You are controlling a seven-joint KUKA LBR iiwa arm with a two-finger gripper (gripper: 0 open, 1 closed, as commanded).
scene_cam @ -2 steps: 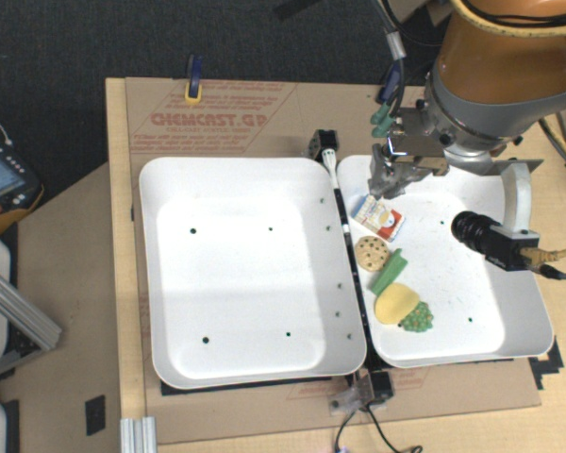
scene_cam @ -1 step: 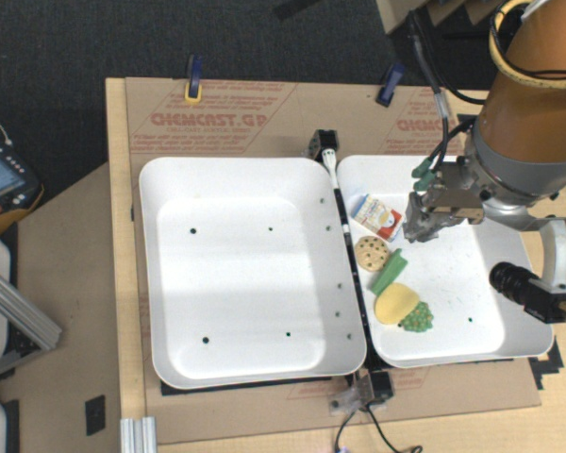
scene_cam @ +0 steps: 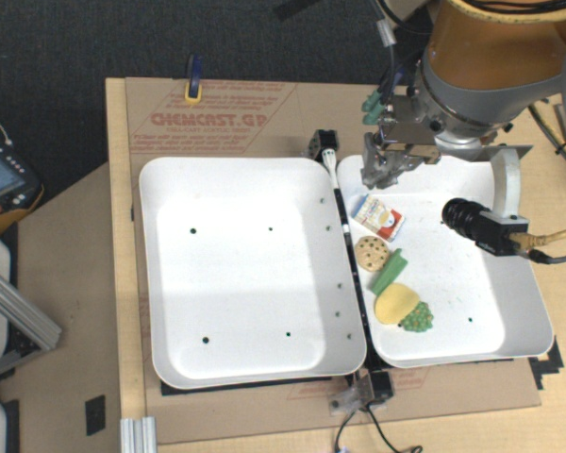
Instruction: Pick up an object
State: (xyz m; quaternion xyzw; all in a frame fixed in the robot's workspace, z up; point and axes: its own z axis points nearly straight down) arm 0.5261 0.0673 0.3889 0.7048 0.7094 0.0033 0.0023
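Broccoli [scene_cam: 417, 319] touches lemon [scene_cam: 395, 303]; pincer [scene_cam: 385, 176] above carton [scene_cam: 378, 217].

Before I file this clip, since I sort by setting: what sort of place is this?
Probably a robotics lab bench set up for grasping trials. Two shallow white bins sit side by side on a cardboard sheet, a grey and orange arm hangs over the right one, and small toy food items lie there.
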